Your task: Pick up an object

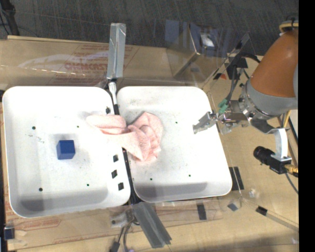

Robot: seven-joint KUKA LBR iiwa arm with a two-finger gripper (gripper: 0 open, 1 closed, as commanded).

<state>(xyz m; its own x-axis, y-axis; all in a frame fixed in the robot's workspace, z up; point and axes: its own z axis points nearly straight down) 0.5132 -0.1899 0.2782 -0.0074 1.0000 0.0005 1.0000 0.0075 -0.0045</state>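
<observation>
Two shallow white bins sit side by side on a brown cardboard-covered bench [52,56], the left bin [21,193] and the right bin [210,167] meeting along a dark seam down the middle. A small blue cube [66,148] rests on the floor of the left bin, toward its left half, well apart from everything else. A crumpled pink cloth [142,133] lies draped across the seam between the bins: most of it is bunched on the left part of the right bin, while a narrower fold reaches over the divider onto the upper right part of the left bin. The arm [275,77], grey with a broad orange band, comes in from the right edge of the view. Its gripper [203,124] hangs over the right side of the right bin, near that bin's right rim, pointing leftward toward the cloth but clearly apart from it. Nothing lies between the fingers; whether they are spread or closed I cannot tell, since the tip shows only as a small grey shape. A grey metal bar [116,51] stands at the top of the seam, and another grey piece [152,224] lies at its lower end.
</observation>
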